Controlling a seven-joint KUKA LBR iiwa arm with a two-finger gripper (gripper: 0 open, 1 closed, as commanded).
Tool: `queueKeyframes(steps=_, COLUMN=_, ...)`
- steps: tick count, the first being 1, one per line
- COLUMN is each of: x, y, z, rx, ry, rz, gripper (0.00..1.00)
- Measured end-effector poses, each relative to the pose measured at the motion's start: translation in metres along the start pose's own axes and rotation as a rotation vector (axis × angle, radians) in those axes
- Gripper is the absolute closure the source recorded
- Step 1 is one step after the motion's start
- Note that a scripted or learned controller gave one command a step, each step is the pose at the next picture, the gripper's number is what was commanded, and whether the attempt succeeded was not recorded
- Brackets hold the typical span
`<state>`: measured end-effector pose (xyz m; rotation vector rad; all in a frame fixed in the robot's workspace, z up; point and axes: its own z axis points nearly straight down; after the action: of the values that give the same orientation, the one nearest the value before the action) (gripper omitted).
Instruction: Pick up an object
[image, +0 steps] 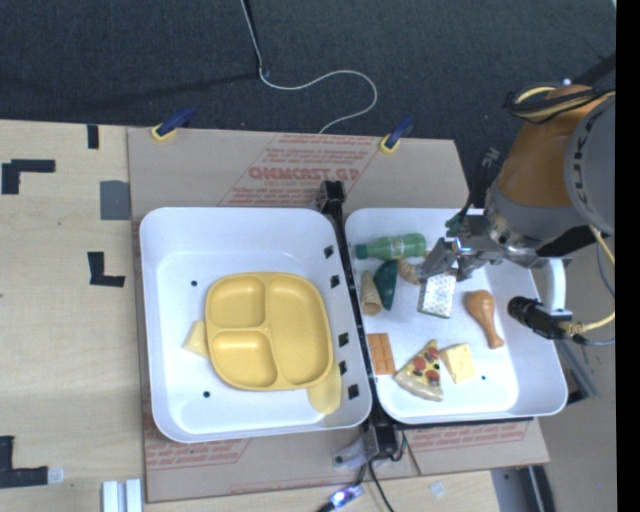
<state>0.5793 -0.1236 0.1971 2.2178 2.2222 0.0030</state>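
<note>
— So where has the arm got to?

— Its gripper (447, 262) hangs over the right bin (530, 400), near the far edge, just above a silvery grater-like piece (437, 296). Whether it is released or clenched I cannot tell; its body hides the tips.

— Is that the thing to pick?

— Probably, since it lies nearest under the tool, roughly mid-bin. But nothing visibly sits between the tips, so I'd call it unheld.

— What crowds it?

— A green bottle (392, 246) lies along the far edge, with a green-and-tan piece (380, 286) and a small brown lump (409, 269) toward the inner wall. A toy drumstick (484, 316) is just beside the grater on the outer side. A pizza slice (424, 372), a cheese wedge (459, 362) and a brown wafer (380, 353) sit toward the near edge.

— And the other bin?

— The left bin (170, 300) holds a yellow divided plate (268, 331), well apart from the arm, no obstacle.
</note>
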Motion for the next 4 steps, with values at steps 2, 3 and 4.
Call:
queueKeyframes(steps=2, x=0.044, y=0.023, z=-0.018, rx=0.004, ry=0.001, rz=-0.004, gripper=1.0)
queueKeyframes(steps=3, x=0.076, y=0.038, z=-0.037, rx=0.002, ry=0.001, rz=-0.003, gripper=1.0)
queueKeyframes(steps=4, x=0.073, y=0.047, z=-0.034, rx=0.004, ry=0.0, rz=-0.001, gripper=1.0)
